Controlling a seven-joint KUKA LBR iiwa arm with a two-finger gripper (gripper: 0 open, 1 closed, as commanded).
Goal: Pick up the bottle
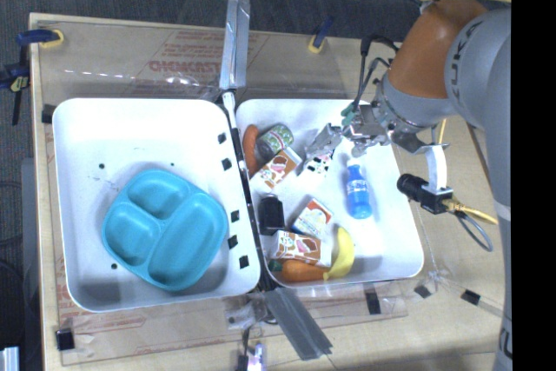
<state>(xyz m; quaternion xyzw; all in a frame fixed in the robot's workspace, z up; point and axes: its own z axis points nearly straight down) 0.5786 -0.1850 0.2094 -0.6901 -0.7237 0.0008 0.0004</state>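
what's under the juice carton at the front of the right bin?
An orange carrot-like piece pokes out beneath the juice carton, with the banana beside it. Whatever else the carton covers is hidden.

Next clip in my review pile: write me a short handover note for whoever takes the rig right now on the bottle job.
Claw: over the right bin, above the small cartons, nothing seen between its fingers; I can't tell whether they are open or shut.
Bottle: blue, lying flat on the right bin's floor, just right of and below the claw, apart from it.
Nearby: banana, can. A blue divided plate sits in the left bin.
Done: arm is at the right bin.
Left: line up over the bottle, grip it, lift it.
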